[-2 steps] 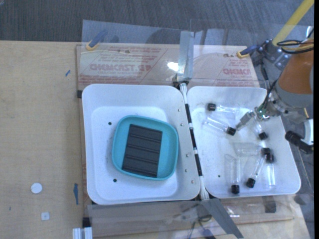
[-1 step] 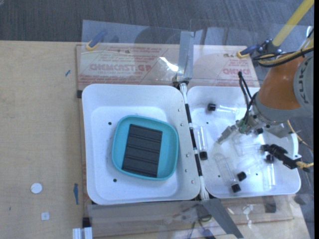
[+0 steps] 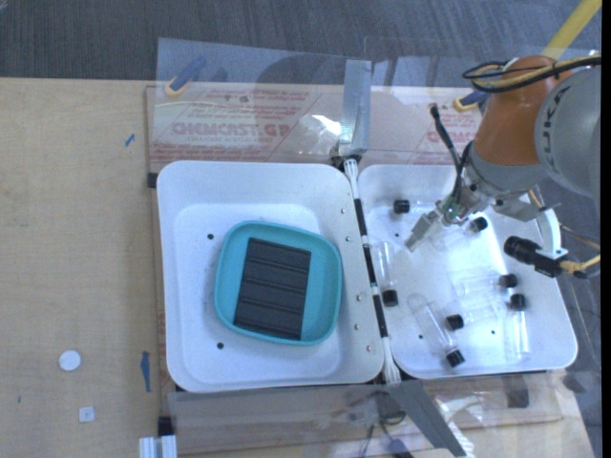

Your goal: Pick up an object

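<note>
Over the right bin's [image 3: 563,351] far half, the gripper [image 3: 434,222] hangs low above the clear, black-capped vials [image 3: 439,327] scattered across that bin's floor. Whether the gripper is released or clenched I cannot tell, and nothing shows between its tips. In the left bin [image 3: 181,256] a teal dish [image 3: 277,282] holds a dark ribbed block [image 3: 275,287]. By my judgement nothing is lifted yet; grasp and raise remain.
</note>
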`<state>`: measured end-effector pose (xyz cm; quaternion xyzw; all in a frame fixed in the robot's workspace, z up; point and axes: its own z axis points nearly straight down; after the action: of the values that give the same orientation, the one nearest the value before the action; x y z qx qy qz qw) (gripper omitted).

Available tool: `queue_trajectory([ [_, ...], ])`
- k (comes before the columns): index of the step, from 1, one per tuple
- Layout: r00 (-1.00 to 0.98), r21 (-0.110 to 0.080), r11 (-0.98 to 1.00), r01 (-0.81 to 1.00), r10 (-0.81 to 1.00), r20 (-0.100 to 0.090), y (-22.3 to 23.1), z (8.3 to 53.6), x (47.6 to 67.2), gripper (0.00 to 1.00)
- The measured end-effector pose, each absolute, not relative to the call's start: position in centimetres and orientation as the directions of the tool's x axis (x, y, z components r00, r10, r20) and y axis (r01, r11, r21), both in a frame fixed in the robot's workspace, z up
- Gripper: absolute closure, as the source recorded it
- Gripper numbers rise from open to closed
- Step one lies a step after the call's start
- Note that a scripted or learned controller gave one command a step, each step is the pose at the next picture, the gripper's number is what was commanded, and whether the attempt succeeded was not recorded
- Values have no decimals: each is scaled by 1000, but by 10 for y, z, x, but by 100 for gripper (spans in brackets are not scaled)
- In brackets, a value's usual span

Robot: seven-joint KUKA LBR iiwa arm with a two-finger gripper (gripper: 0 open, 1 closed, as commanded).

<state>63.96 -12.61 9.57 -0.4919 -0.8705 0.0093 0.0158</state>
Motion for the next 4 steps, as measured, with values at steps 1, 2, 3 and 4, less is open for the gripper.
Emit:
queue_trajectory([
  [1, -530, -63, 531, 845, 848, 28, -124, 91, 652, 0],
  [2, -532, -47, 532, 846, 847, 0, -130, 101, 656, 100],
  [3, -545, 5, 545, 838, 838, -4, -43, 186, 668, 100],
  [4, -547, 11, 547, 837, 837, -10, -43, 198, 669, 100],
])
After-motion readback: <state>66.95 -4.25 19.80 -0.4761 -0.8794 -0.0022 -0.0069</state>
